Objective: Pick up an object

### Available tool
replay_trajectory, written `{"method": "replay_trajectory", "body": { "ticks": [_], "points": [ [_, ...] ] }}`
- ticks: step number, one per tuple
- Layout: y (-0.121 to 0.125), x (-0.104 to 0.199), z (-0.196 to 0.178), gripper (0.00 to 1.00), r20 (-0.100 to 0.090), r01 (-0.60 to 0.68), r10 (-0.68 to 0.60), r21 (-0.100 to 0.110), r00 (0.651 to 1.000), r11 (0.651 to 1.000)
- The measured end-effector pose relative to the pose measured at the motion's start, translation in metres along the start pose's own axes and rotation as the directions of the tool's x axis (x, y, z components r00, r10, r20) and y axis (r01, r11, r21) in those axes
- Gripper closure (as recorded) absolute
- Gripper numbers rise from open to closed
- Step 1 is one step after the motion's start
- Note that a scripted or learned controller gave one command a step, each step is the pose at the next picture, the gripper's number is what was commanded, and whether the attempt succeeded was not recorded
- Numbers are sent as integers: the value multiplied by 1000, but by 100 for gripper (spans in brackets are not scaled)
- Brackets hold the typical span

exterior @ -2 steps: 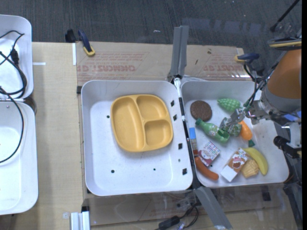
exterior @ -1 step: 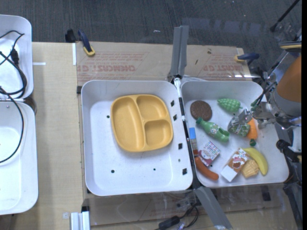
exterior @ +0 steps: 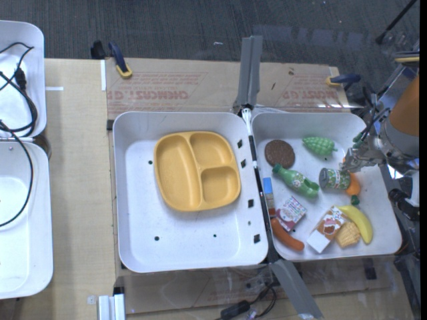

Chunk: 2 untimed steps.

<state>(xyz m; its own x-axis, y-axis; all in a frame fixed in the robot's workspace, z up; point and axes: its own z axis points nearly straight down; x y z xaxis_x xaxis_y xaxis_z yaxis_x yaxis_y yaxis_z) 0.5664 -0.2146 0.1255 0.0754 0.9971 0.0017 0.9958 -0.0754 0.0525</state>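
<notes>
My gripper hangs low over the right side of the right bin, reaching in from the right. Just below and left of it a grey can lies on its side, and a small orange piece sits right under it. Whether the gripper touches either one is unclear. Elsewhere in the bin lie a green bottle, a brown round patty, a bumpy green vegetable, a banana, a small carton, a sausage and a snack box.
The left bin holds a yellow divided plate. A grey divider bar runs between the bins. A white table with black cables stands at far left. Clamps sit on the cardboard behind the bins.
</notes>
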Motion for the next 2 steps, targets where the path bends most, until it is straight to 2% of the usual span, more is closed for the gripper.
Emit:
{"method": "replay_trajectory", "body": {
  "ticks": [1, 2],
  "points": [
    [-1, 2, 2, 0, -3, 1, -1, 6, 1000, 1000],
    [-16, 12, 34, 0, -4, 1, -1, 56, 1000, 998]
  ]
}}
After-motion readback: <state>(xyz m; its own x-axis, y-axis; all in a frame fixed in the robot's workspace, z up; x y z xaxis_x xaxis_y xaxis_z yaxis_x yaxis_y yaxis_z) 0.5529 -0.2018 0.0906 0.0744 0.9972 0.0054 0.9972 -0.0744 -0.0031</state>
